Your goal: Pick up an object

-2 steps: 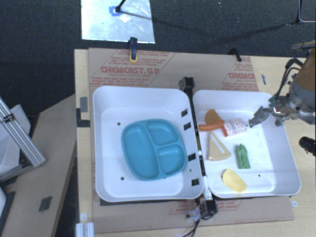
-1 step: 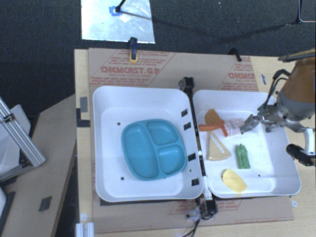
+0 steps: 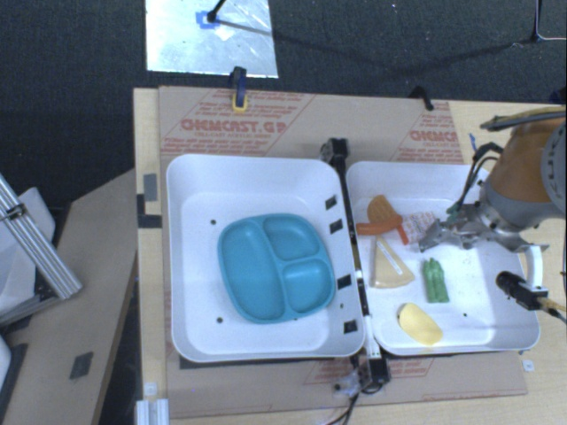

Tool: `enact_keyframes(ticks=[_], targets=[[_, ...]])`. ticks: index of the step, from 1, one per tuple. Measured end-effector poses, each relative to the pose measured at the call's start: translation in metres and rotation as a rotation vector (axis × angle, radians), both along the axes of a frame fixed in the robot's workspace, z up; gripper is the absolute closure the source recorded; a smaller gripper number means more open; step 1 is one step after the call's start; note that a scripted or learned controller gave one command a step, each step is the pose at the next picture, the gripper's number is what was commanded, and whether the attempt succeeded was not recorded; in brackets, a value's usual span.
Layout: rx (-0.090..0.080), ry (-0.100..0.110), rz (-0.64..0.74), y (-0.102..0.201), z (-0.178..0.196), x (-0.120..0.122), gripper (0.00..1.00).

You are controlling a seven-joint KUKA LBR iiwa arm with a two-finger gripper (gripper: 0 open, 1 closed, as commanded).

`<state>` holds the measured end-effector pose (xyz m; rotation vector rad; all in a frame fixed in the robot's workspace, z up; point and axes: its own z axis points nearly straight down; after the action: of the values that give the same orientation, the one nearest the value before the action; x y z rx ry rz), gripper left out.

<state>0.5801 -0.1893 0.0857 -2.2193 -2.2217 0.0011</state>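
In the right bin (image 3: 461, 177) lie several small toy foods, any of which could be the object to pick; a green ridged piece (image 3: 434, 281) lies near the bin's middle, just beside a pale yellow wedge (image 3: 389, 265) to its left; a yellow lemon-like lump (image 3: 420, 323) sits nearer the front wall; an orange carrot-shaped stick (image 3: 381, 228) and a rounded tan piece (image 3: 384, 209) lie together toward the divider, with a small reddish-and-white packet (image 3: 420, 220) just right of them. The gripper (image 3: 438, 235) hangs low above the green piece and beside the packet; whether its jaws are apart or together cannot be told, and nothing is seen between them. The grey arm with its orange band (image 3: 518, 162) reaches in from the right. The left bin (image 3: 190, 237) holds a blue divided plate (image 3: 276, 266) with three compartments. Both bins rest on a cardboard sheet (image 3: 292, 118) printed in red with "CHEMCAST", readable behind the left bin and repeated, partly cut off, behind the right one; a yellow-and-black clamp (image 3: 239, 91) grips its back edge; a shiny metal sheet (image 3: 211, 25) lies beyond on dark carpet.
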Motion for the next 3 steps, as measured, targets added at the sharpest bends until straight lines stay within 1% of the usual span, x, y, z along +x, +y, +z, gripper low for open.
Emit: enact_keyframes(ticks=[1, 2, 3], targets=[[-0.002, -0.006, 0.000, -0.001, 0.014, 0.002, 1.00], [-0.003, -0.008, -0.001, -0.005, 0.076, -0.002, 1.00], [-0.003, -0.008, 0.002, -0.007, 0.120, -0.002, 1.00]])
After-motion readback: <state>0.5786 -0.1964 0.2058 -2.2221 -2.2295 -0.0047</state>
